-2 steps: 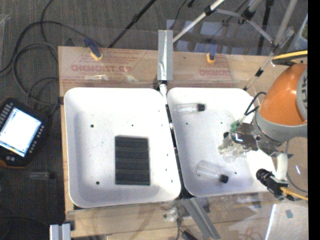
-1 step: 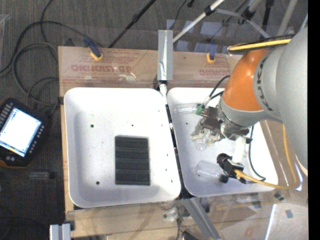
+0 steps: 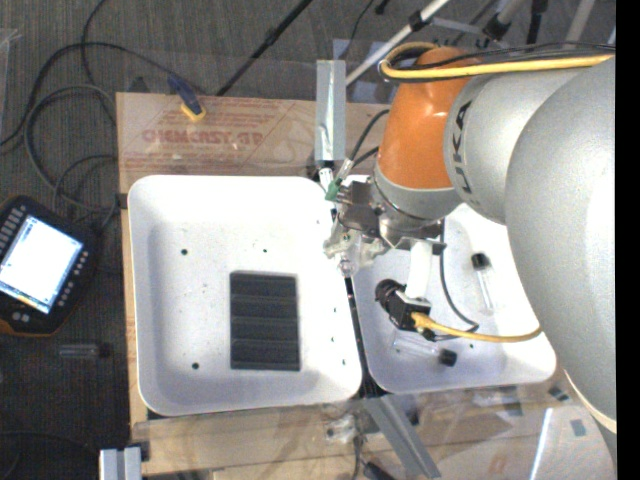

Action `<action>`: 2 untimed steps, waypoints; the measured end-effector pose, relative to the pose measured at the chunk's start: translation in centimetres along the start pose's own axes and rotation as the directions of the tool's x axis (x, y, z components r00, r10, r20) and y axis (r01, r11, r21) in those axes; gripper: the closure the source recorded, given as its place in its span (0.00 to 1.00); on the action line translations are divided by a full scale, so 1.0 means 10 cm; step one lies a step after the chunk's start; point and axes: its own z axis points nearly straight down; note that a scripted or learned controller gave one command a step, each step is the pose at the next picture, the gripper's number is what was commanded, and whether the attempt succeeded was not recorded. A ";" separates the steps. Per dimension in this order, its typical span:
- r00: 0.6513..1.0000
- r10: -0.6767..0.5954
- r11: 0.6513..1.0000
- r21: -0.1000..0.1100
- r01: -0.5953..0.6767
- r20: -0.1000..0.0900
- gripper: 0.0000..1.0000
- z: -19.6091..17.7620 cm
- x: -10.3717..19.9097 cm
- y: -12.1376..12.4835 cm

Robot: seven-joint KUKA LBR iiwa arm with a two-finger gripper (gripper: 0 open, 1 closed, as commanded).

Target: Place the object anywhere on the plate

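the end effector (image 3: 345, 243) hangs at mid-frame over the seam between the two white bins, and i cannot tell what state it is in or whether it carries anything. the dark ribbed plate (image 3: 265, 320) lies flat in the left bin (image 3: 160, 218), lower centre-left. small items, among them a clear tube-like piece (image 3: 483, 278), rest in the right bin (image 3: 520, 353); which is the object is unclear. likely risks: an empty grasp, or a release over the bin rims instead of the plate.
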 end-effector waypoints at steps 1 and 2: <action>0.984 -0.179 0.984 0.000 0.179 0.001 1.00 -0.32 0.38 -0.67; 0.945 -0.326 0.945 0.000 0.326 0.001 1.00 -0.24 1.25 -0.88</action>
